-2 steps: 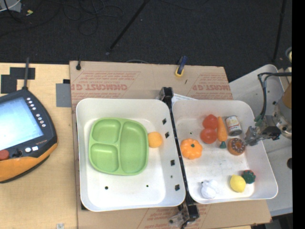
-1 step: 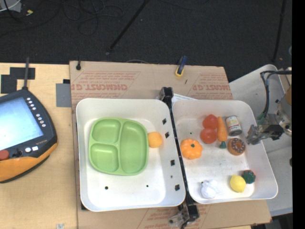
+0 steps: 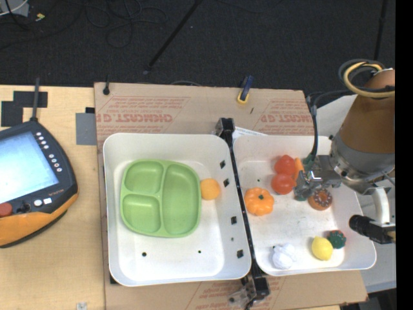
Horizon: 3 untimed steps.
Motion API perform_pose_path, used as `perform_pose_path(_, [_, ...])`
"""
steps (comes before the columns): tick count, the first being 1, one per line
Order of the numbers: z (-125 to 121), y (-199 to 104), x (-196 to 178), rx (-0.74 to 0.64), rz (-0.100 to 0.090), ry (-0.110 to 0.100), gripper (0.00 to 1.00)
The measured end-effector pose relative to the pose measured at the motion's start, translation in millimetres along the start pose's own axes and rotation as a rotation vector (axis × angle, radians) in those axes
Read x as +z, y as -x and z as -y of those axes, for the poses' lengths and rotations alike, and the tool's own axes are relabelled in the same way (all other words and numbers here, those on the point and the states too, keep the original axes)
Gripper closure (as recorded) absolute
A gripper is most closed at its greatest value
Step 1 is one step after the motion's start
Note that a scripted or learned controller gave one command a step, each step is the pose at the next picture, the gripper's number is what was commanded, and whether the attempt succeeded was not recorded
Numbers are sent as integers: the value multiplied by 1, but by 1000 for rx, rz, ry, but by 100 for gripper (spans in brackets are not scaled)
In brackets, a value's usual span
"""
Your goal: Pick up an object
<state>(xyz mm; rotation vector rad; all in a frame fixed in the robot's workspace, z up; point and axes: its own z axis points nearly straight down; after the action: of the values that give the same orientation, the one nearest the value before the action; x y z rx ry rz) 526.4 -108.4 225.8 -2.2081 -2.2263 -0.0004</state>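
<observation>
Your gripper [image 3: 312, 187] hangs low in the right bin [image 3: 368, 257], just beside 2 tomatoes [image 3: 284, 174]; you cannot tell its grasp state.

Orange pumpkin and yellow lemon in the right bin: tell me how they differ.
The orange pumpkin is ribbed with a green stem; the yellow lemon is smooth. The pumpkin looks larger. It sits near the divider at the right bin's left side; the lemon lies by the front right corner beside a green item. Both are rounded toy foods.
</observation>
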Motion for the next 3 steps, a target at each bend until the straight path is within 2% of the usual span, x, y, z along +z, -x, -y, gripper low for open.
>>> perform_pose_path(1, [40, -99, -25, -2, -1, 0, 100])
perform_pose_path(2, [50, -99, -103, 7, 4, 9, 100])
perform_pose_path(3, [50, -99, -108, 5, 5, -2, 100])
